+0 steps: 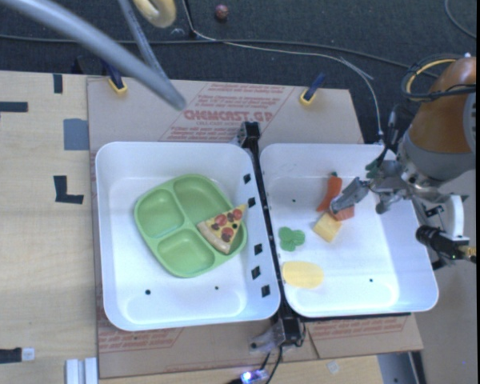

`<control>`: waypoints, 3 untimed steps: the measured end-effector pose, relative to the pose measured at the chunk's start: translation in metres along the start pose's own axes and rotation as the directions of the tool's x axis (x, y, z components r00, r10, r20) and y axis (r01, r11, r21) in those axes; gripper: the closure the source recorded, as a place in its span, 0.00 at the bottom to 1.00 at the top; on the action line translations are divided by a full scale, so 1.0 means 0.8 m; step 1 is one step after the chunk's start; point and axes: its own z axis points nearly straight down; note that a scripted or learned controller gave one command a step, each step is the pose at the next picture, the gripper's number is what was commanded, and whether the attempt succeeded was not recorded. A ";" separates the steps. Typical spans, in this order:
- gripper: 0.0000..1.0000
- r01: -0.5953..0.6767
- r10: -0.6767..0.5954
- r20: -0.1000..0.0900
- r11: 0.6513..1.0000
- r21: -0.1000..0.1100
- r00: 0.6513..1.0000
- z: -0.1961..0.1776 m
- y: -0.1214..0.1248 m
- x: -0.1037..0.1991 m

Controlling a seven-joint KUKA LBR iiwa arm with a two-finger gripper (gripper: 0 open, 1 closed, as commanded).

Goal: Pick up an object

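Observation:
The right bin (400, 254) holds an orange carrot-shaped piece (331, 190), a pale yellow cheese wedge (328, 229), a small green leafy piece (290, 237) and a flat yellow oval (302, 274). My gripper (349, 198) reaches in from the right and sits low over this bin. Its tip lies right beside the carrot's lower end and just above the cheese wedge. A bit of red-orange shows under the tip. The arm's grey body and orange band (456, 74) stand at the right edge.
The left bin (116, 238) carries a green divided plate (172, 214) with a pizza slice (225, 229) on its right side. A black divider (260, 214) runs between the bins. A grey pole (80, 26) crosses the upper left, and cables trail along the back.

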 end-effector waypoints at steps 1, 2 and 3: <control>0.00 0.004 -0.004 0.002 1.000 -0.013 1.000 -0.009 0.004 0.000; 0.00 0.003 -0.003 0.003 1.000 -0.009 1.000 0.046 0.002 0.003; 0.00 0.003 -0.003 0.003 1.000 -0.008 1.000 0.101 -0.005 0.004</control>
